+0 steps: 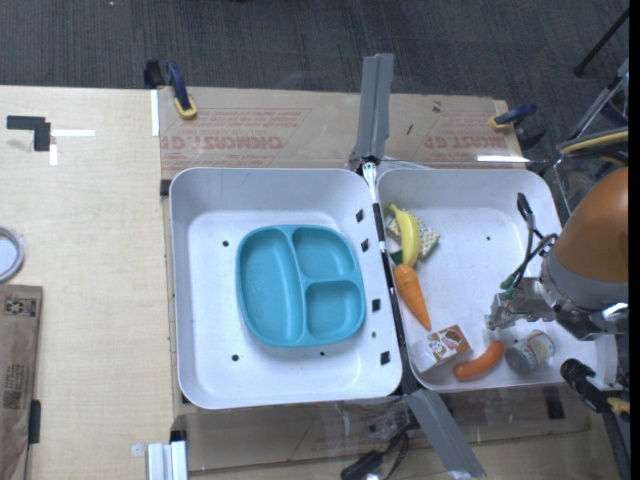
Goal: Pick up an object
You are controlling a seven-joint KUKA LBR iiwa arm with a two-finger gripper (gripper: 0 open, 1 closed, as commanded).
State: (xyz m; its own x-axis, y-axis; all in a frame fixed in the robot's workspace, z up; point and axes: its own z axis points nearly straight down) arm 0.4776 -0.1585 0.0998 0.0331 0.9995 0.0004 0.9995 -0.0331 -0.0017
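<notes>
Low in the right bin (pixel 470 193), the gripper (pixel 512 313) sits near that bin's front right corner, reaching in from the right below the arm's (pixel 600 243) orange band. Its metal parts are small and cluttered from this angle, and whether it is parted or closed cannot be told; nothing can be seen clamped in it.

Several objects lie in the right bin. A yellow banana (pixel 405 232) rests against the left wall toward the back, on top of a small pale speckled item (pixel 427 238). Just in front of it an orange carrot (pixel 411 294) lies slantwise, its thick end touching the banana's lower end. Near the front wall sits a small carton (pixel 443 347) with a red and white printed face; the print is too small to read. Just beside the carton on its right lies an orange-red sausage-shaped piece (pixel 478 362), and right of that a round silvery can (pixel 530 352) lies close under the gripper.

The left bin (pixel 195 298) holds a teal divided plate (pixel 300 285) with three compartments, lying flat near the middle.

Behind the bins a brown cardboard sheet (pixel 250 133) is clamped to the bench (pixel 80 268); it carries red lettering, upside down and mirrored from this side, not clearly legible. At the bench's left edge lie a roll of tape (pixel 8 255) and a brown paper bag (pixel 18 363) with a small recycling-style mark.
</notes>
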